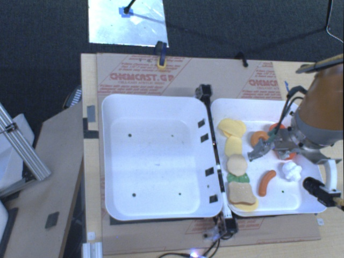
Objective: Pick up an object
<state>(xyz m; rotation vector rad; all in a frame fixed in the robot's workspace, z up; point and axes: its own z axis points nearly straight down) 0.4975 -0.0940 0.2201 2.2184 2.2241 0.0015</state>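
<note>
My pincer (258, 151) hangs low over the right bin (279, 198), its grey fingers (253, 155) reaching toward the divider between the bins; whether they stand wide or narrow I cannot tell from this slant, and I see nothing between them. The orange curved piece (258, 137) lies just beside the fingertips, on the far side, and seems the nearest thing to take. The orange-red sausage (266, 182) lies a little nearer the camera than the tips, its long axis slanting from the bin's near edge up toward my wrist. Further toward the divider run the yellow pieces (232, 128), a round bun (237, 164) and a sandwich (241, 195). My arm (322, 112) leans in from the bin's right side, wrist tilted down.
</note>
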